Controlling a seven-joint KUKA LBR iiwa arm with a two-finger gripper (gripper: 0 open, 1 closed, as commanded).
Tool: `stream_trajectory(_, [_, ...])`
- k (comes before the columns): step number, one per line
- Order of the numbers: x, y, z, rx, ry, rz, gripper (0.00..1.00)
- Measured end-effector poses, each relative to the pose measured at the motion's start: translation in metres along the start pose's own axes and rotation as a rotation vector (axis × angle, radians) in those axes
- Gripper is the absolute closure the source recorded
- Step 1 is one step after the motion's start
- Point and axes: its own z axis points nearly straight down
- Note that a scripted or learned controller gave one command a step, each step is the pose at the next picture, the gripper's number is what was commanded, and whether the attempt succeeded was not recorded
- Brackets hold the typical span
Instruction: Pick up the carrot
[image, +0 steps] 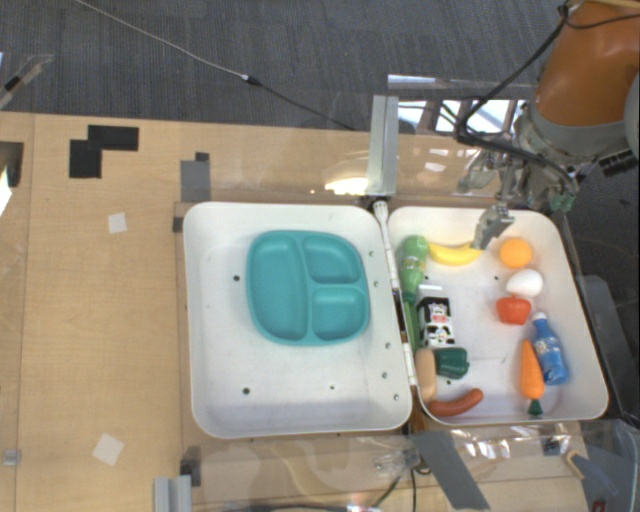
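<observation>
Lying in the right bin (585, 400), near its front right corner: carrot (531, 371), orange, pointed roughly front to back, its dark green tip toward the front wall. Touching or just beside its right flank: blue bottle (549, 350) with a white cap. Hanging over the far edge of that same bin, near the back wall: end effector (492, 226), metallic, reaching in from the upper right below the orange band of the arm (585, 60). Open or closed, cannot tell from this slanted view. Nothing visibly held. Carrot well apart from the end effector, toward the front of the bin and a little to the right. Lying between the two: orange ball (516, 252), white egg-like object (524, 283) and a red item (513, 310), lined up front to back. Just beside the end effector, on its left: yellow banana (452, 254) against the back wall, then a green bottle (410, 262) along the left wall. Further forward on the left side: small black-and-white carton (434, 318), dark green block (451, 362), sausage (455, 402) at the front wall. In the left bin (215, 400): teal divided plate (306, 286), lying flat. Both bins side by side on the wooden counter (90, 330).
</observation>
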Motion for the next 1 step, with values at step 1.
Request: stream_trajectory(1, [0.0857, -0.0740, 0.0314, 0.003, 0.003, 0.153, 0.00])
